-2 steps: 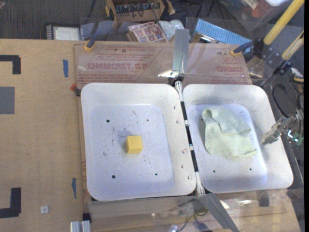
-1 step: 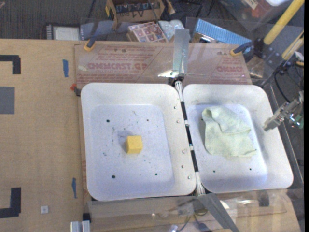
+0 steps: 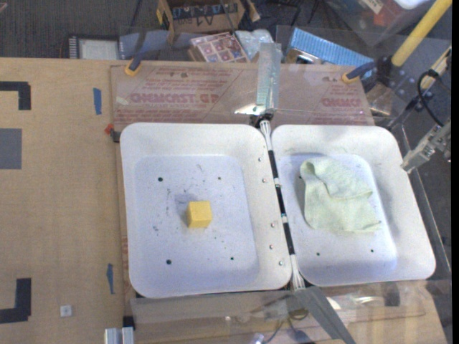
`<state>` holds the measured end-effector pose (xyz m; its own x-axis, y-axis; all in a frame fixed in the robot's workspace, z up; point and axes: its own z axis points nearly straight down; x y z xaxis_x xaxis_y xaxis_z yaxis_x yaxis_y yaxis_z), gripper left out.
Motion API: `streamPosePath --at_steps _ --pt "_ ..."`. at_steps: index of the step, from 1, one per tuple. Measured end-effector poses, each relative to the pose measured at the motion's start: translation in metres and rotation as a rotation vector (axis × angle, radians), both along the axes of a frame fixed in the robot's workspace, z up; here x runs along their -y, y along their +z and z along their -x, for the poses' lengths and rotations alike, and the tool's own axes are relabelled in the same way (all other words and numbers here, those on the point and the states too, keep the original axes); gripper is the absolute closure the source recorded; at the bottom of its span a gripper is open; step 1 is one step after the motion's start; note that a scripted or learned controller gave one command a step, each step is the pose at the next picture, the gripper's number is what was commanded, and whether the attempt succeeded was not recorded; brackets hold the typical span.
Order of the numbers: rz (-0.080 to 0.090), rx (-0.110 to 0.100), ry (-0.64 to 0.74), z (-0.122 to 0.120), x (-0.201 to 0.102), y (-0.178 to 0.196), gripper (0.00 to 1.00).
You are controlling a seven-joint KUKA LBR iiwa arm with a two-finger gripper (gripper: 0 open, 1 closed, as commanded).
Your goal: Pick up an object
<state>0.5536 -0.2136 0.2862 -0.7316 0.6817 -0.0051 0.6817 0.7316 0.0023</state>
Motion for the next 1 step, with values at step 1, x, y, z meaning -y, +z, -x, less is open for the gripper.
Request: streamPosePath --at_steps 1 --pt "-0.001 -0.002 -0.074 -0.0425 -0.0432 -0.0974 1.00"
